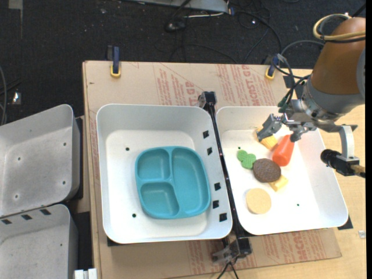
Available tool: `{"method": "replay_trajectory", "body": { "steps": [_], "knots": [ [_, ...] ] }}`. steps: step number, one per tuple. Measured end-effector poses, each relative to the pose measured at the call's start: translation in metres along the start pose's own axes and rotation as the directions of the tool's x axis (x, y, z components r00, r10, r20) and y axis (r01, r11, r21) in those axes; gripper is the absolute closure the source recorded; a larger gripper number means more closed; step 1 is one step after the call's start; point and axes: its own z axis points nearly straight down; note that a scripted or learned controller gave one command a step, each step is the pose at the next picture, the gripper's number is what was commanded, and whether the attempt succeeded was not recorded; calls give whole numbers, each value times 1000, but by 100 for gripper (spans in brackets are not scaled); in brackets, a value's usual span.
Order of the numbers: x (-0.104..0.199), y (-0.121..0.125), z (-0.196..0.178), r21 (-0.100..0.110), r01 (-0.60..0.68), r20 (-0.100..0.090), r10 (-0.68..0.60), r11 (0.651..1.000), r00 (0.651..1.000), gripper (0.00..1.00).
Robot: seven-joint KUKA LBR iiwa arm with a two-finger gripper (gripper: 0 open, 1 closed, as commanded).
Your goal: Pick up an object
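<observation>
In the right bin point(314, 211) lie several small food toys. An orange-red carrot-like piece point(283, 150) lies near the back, with a yellow block point(267, 140) just left of it. A green piece point(246, 158), a brown round cookie point(267, 170), a yellow wedge point(281, 183) and a tan disc point(258, 201) lie further forward. My gripper point(284, 128) hangs over the back of this bin, directly above the orange-red piece and the yellow block. Its fingers point(270, 124) are spread open and nothing is between them.
The left bin point(116, 156) holds a teal divided plate point(172, 182). A black divider with clips point(218, 167) runs between the bins. A grey lid-like tray point(35, 156) sits off the bench at the left. A black fitting point(340, 158) sticks over the right bin's right wall.
</observation>
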Motion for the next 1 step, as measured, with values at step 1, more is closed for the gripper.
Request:
{"method": "replay_trajectory", "body": {
  "steps": [1],
  "knots": [
    [-2, -6, 62, 4, -2, 0, 2, 1000, 1000, 0]
  ]
}}
